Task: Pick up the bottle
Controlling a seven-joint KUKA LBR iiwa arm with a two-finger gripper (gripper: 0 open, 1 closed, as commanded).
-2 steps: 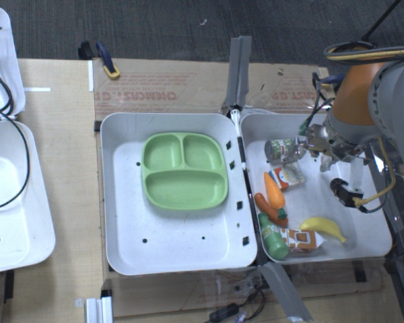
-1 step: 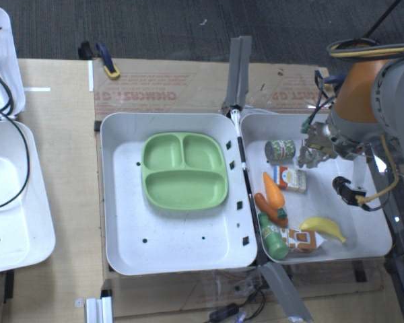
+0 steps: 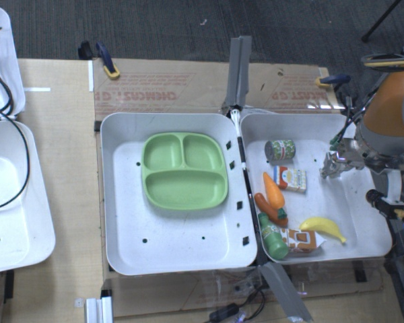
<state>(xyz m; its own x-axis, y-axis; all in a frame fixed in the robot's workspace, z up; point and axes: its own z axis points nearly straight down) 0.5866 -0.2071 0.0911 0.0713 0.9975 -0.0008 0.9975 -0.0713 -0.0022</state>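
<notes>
A small green bottle (image 3: 274, 241) lies on its side in the right bin (image 3: 363, 244), near the front left corner. It rests against a small orange-brown carton (image 3: 301, 241). My gripper (image 3: 333, 163) hangs over the right side of that bin, well behind and to the right of the bottle. Its metal fingers point down and left toward the bin floor, with nothing between them that I can see.
The right bin also holds a can (image 3: 281, 150), a small white-and-orange box (image 3: 290, 179), a carrot (image 3: 273, 191), a second orange piece (image 3: 271, 209) and a banana (image 3: 324, 227). A green divided plate (image 3: 185, 171) lies in the left bin (image 3: 121, 234). A grey divider post (image 3: 239, 73) stands behind the bins.
</notes>
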